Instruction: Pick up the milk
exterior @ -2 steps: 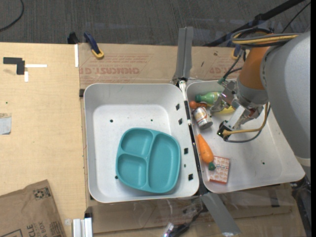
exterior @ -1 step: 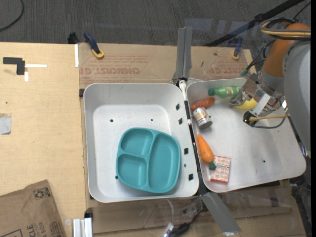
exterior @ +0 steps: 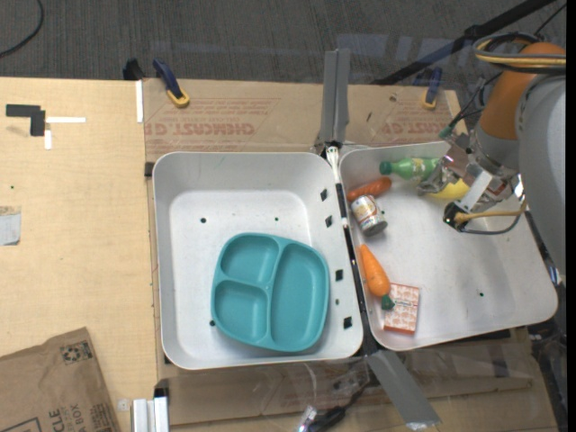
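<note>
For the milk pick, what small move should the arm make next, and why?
Probably shift toward the near-left of the right bin: the gripper hovers by the green bottle at the far side, while the small carton, likely the milk, lies near the front wall beside a carrot.

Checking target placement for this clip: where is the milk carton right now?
In the camera view, the milk carton lies at the near edge of the right bin, just below the carrot and away from the tool.
</note>
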### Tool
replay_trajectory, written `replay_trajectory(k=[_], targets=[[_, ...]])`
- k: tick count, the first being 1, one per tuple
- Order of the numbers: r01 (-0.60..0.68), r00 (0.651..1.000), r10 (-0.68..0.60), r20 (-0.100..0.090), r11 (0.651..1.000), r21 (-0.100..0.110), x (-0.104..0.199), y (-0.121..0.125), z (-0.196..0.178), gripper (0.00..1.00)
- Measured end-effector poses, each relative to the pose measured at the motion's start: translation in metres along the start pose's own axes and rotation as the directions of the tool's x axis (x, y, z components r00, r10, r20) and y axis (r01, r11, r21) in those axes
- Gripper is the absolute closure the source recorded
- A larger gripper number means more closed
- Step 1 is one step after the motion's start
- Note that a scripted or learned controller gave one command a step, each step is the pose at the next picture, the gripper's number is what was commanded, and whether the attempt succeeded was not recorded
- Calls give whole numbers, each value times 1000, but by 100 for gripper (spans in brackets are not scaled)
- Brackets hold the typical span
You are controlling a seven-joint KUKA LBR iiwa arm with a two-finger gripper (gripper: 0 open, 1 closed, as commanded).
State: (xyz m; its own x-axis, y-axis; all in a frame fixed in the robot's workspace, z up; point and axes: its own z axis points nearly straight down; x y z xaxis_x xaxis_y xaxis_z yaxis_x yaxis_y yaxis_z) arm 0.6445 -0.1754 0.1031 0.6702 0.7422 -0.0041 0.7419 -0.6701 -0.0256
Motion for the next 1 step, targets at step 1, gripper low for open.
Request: replay_trajectory(k=[1], targets=[[-215, 976, 215, 11, 976, -28, 33, -38, 3, 0]])
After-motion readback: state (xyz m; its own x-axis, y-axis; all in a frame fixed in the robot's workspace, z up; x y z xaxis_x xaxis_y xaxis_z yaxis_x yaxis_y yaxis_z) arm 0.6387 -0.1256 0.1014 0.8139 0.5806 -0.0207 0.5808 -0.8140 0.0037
